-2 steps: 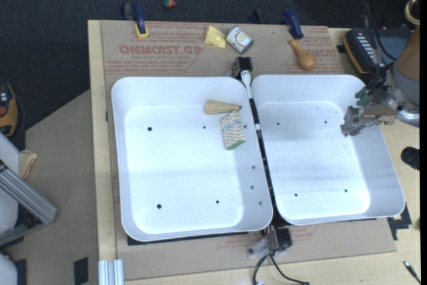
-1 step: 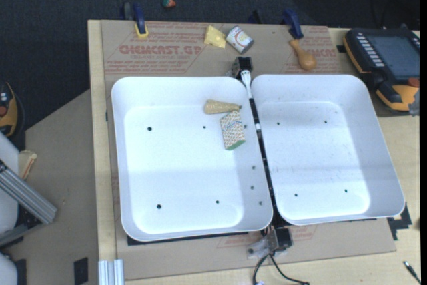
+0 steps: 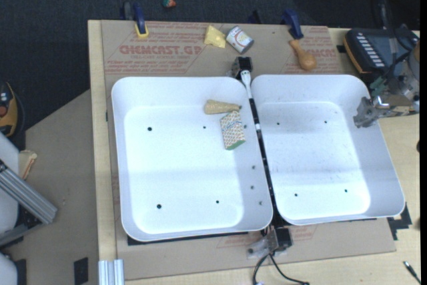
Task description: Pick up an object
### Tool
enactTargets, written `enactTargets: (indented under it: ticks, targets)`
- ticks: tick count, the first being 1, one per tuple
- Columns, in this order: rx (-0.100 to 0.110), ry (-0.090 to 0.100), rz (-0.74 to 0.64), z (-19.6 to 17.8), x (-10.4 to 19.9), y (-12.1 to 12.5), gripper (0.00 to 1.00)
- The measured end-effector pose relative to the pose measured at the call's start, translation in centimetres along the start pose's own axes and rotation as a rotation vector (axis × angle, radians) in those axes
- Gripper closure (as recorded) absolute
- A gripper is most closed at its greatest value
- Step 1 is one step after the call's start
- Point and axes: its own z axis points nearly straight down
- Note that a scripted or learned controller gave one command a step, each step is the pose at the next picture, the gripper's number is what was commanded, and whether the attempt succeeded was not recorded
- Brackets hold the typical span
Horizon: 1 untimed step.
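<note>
Cables (image 3: 270, 257) trail off the bench's near edge, below two white bins. Left bin (image 3: 133, 163) holds a patterned packet (image 3: 232, 129) and a tan cone (image 3: 220, 107) — touching, toward its 2 o'clock corner. Right bin (image 3: 373, 170): the gripper (image 3: 365, 113) sits at its 3 o'clock rim (fingers too blurred to tell).

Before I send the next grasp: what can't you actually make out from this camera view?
- Gripper: at the right bin's edge, small and blurred; finger state unreadable.
- Arm: cut off by the view's right edge.
- Patterned packet in the left bin: print too small to read.
- Tan piece above it: identity unclear.
</note>
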Motion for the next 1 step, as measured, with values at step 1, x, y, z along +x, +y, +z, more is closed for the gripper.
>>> enactTargets:
  ticks: [1]
  targets:
    - [-0.03,-0.012,0.004,-29.22,0.12,-2.08,1.0]
